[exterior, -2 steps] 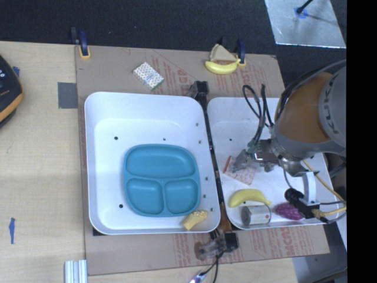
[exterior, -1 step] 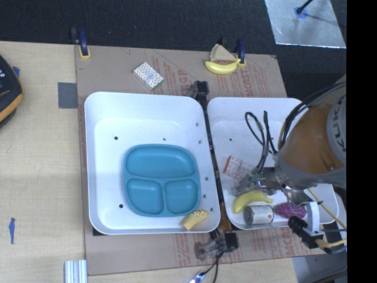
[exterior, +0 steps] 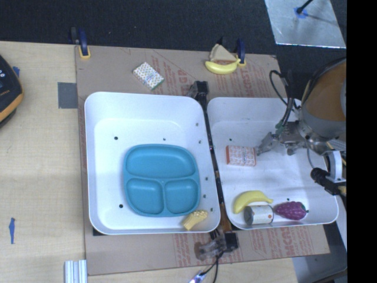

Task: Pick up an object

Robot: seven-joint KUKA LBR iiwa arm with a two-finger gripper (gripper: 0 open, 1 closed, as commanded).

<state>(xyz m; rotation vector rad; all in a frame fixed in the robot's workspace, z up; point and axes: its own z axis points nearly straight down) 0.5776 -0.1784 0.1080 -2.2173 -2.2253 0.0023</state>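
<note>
Reaching in from the right, the grey arm with its orange band hangs over the right bin. Its gripper sits low near the middle of that bin, and its two thin fingers look close together with nothing between them. Just to the left of the tips lies a small red and white packet, flat on the bin floor; it is near the tips but I cannot tell if they touch. At the front of the same bin lie a yellow banana, a little can on its side just under it, and a purple bunch of grapes beside the can. The left bin holds a blue plate with three parts. A small yellow piece lies at the front of that bin, near the corner.
</note>
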